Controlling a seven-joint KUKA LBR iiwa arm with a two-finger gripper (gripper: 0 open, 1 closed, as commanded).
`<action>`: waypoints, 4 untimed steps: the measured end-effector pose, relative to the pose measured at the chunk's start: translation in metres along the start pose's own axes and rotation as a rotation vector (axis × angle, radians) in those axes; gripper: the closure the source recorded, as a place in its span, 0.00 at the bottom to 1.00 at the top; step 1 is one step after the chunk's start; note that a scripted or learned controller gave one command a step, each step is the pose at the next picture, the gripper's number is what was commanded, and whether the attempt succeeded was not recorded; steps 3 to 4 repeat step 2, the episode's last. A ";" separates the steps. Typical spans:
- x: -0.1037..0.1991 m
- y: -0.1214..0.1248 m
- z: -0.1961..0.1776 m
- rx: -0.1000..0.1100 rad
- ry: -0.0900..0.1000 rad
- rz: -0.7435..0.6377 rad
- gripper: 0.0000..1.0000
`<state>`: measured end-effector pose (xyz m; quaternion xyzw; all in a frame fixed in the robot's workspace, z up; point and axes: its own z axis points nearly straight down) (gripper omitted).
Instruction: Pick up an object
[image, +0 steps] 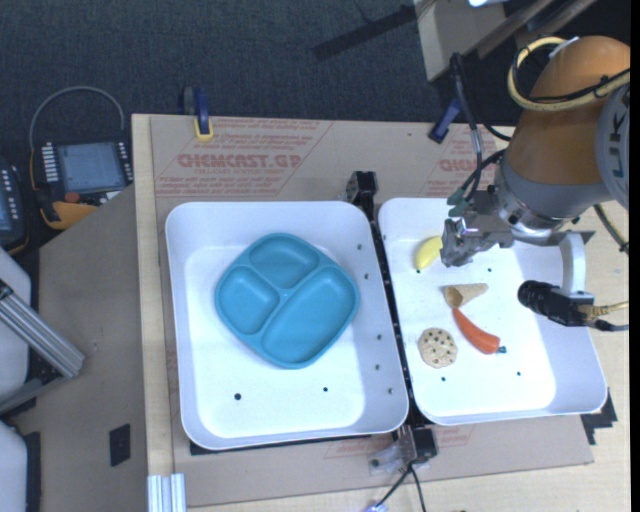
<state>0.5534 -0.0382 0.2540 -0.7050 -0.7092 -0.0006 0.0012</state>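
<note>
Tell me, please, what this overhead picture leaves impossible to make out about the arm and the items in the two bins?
- Gripper: seen from above in the camera view; its own body hides the fingertips, so open or shut is unclear.
- Yellow banana-like piece: its right end is covered by the gripper; contact cannot be judged.
- Carrot: the small blue bit at its tip is too small to identify.
- Arm: cut off by the upper right edge.

Both white bins (200, 400) appear to be smooth, slightly glossy plastic. The blue divided plate (288, 300) in the left bin looks like matt moulded plastic. Beneath the bins, the bench board (150, 330) resembles matt brown card or fibreboard. The cookie (437, 347), right of the plate, has a rough, speckled surface.
</note>
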 end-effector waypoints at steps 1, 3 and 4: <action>0.048 -0.001 0.000 0.001 0.000 0.000 1.00; 0.094 -0.011 0.019 0.004 0.000 0.001 1.00; 0.094 -0.011 0.019 0.004 0.000 0.001 1.00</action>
